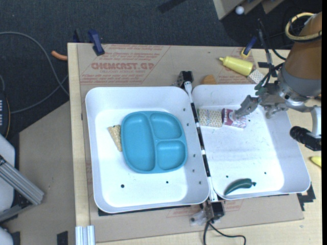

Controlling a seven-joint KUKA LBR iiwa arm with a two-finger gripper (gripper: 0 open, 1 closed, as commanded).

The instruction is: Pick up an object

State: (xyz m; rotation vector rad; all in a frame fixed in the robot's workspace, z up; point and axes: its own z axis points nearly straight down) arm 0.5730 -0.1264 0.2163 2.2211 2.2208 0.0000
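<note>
Gripper (pixel 244 111) sits low over my right bin (pixel 276 157), near its far edge, at a small packet (pixel 231 119). Green pepper (pixel 239 186) by near edge. Left bin (pixel 102 152): blue divided plate (pixel 153 140).

Bright, even overhead light; white bins (pixel 148 98) glare slightly, shadows stay soft, and the picture is mildly grainy throughout.

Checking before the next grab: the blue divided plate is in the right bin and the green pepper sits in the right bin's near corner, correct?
Not quite. The camera view shows the blue divided plate in the left bin, not the right. The green pepper does sit near the right bin's front edge.
</note>
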